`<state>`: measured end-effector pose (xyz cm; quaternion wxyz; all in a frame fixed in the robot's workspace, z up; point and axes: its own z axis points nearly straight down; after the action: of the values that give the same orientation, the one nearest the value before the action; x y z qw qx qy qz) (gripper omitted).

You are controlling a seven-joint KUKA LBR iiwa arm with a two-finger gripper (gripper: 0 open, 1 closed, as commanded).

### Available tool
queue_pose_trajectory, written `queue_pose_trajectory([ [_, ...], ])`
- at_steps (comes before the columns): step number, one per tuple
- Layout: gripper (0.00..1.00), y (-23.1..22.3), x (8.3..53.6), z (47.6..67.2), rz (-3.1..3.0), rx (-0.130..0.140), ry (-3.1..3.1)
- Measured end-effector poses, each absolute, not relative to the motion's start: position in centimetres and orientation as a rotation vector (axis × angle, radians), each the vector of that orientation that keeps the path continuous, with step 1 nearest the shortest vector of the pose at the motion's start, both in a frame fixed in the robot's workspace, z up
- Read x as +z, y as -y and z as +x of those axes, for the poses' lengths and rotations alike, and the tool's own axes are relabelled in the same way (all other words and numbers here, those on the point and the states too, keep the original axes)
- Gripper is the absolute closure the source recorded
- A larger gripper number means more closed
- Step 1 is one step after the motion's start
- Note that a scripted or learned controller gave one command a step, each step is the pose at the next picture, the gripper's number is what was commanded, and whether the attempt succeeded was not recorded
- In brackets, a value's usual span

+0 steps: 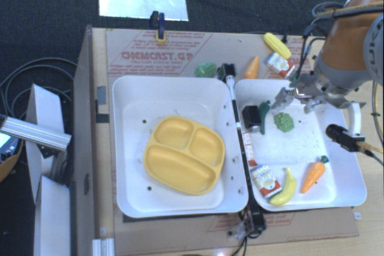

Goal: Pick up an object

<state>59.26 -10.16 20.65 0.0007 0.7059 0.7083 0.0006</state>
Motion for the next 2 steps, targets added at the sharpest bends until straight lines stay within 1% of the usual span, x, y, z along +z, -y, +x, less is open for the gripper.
queue_pose_trajectory([
  [1, 0.00, 10.0, 10.7, 62.4, 2.204, 0.024, -2.212],
  [2, 0.00, 8.7, 9.9, 66.6, 2.204, 0.017, -2.219],
])
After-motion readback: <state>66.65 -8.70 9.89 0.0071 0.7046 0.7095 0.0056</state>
